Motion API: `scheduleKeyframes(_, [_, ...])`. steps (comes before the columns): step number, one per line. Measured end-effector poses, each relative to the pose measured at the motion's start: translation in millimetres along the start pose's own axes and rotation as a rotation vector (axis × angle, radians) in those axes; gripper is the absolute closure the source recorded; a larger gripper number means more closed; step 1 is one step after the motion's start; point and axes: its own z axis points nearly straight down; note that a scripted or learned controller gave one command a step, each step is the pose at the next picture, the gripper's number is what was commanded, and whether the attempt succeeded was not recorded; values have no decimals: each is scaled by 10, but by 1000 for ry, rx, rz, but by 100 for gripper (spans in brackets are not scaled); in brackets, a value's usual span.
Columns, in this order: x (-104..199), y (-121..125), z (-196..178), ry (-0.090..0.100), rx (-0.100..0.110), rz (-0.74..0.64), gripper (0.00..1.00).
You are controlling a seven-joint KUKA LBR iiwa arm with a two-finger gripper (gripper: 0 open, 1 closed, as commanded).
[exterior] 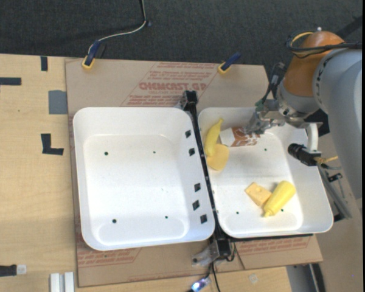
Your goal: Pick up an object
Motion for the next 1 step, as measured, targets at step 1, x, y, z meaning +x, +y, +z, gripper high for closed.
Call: scheduleKeyframes(1, [-1,0,-1,0,0,1,100])
